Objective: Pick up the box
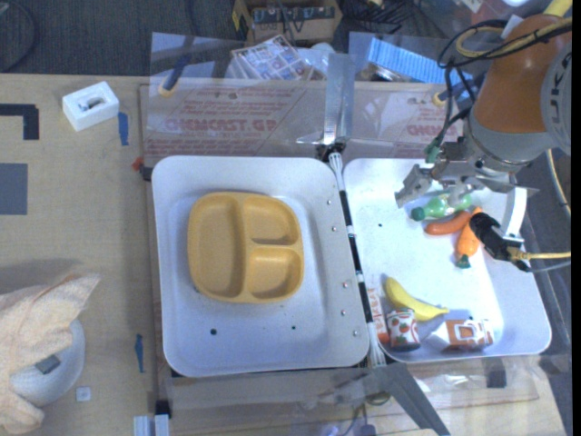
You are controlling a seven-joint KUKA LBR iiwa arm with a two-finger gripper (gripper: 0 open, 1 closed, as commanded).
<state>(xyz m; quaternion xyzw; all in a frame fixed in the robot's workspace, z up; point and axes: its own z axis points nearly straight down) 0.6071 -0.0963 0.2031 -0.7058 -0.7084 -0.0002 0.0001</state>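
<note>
Now two white bins sit side by side on the surface, the tool (pixel 419 189) over the right bin's (pixel 522 330) far end.

Leftward, a yellow divided plate (pixel 245 245) lies in the left bin (pixel 172 243). Rightward, the box (pixel 465 333), white with orange print I cannot read, lies at the right bin's near edge, beside a banana (pixel 410 297) and a small carton (pixel 399 329). Whether the tool is spread or pressed together, I cannot tell.

arm (pixel 522 80) cut off at right edge; green item (pixel 434 209) partly behind gripper (pixel 454 184)
</note>
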